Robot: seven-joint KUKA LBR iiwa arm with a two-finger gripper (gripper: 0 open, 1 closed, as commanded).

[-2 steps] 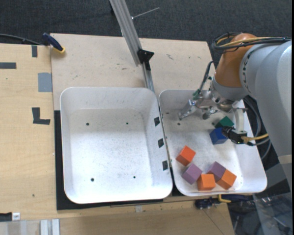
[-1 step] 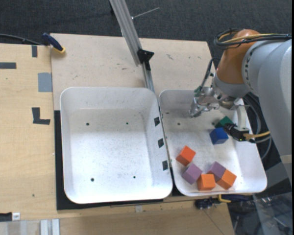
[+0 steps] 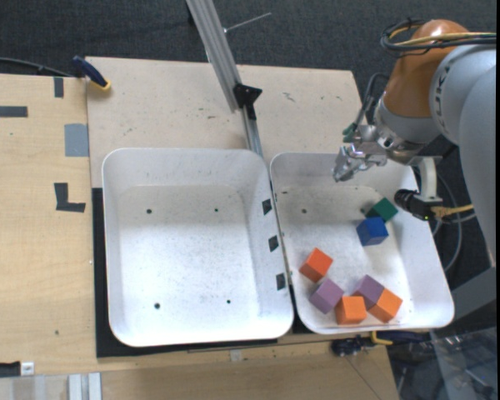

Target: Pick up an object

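The right bin (image 3: 300, 182) holds several small blocks. A green block (image 3: 384, 209) and a blue block (image 3: 372, 230) lie near its right wall. An orange block (image 3: 317, 264) sits near the middle. Two purple blocks (image 3: 326, 294) (image 3: 368, 289) and two more orange blocks (image 3: 351, 309) (image 3: 387, 304) cluster at the front. My gripper (image 3: 347, 168) hangs above the bin's far end, behind and to the left of the green block. Nothing is visible between its fingers.
The left bin (image 3: 117, 223) sits beside the right one. A slanted metal rail (image 3: 221, 52) runs down to the gap between the bins. A blue and yellow clamp (image 3: 92, 73) lies on the bench at the far left.
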